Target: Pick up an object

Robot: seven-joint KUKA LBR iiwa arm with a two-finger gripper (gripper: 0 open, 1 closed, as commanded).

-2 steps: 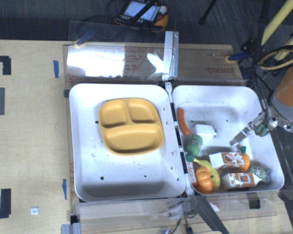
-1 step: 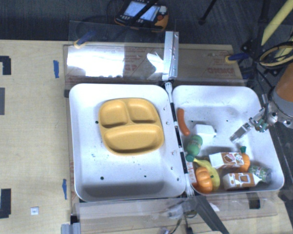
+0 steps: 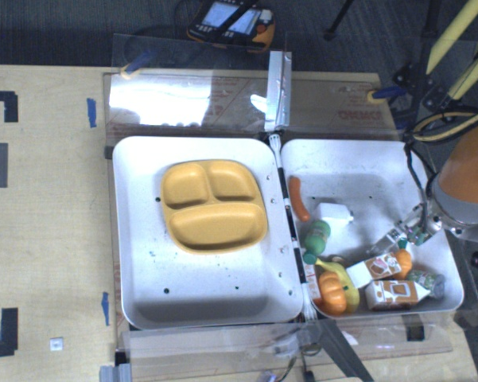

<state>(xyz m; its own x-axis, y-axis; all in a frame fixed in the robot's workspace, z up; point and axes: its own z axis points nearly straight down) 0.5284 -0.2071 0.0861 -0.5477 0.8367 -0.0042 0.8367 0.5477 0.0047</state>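
Pincer (image 3: 412, 233), grip state indiscernible, low in right bin (image 3: 358, 161) above small cartons (image 3: 398, 293), beside carrot (image 3: 403, 261); green bottle (image 3: 315, 239), orange pumpkin (image 3: 332, 290), sausage (image 3: 299, 198) crowd left wall; yellow tray (image 3: 213, 204) fills left bin (image 3: 143, 237).

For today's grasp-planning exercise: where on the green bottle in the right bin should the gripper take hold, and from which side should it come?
Grip the green bottle across its body, coming straight down from above. It lies on its side near the right bin's left wall, the orange carrot-like piece just beyond it and the yellow banana by its lower end, so a sideways approach looks crowded. The round body probably suits fingers closing across its width.
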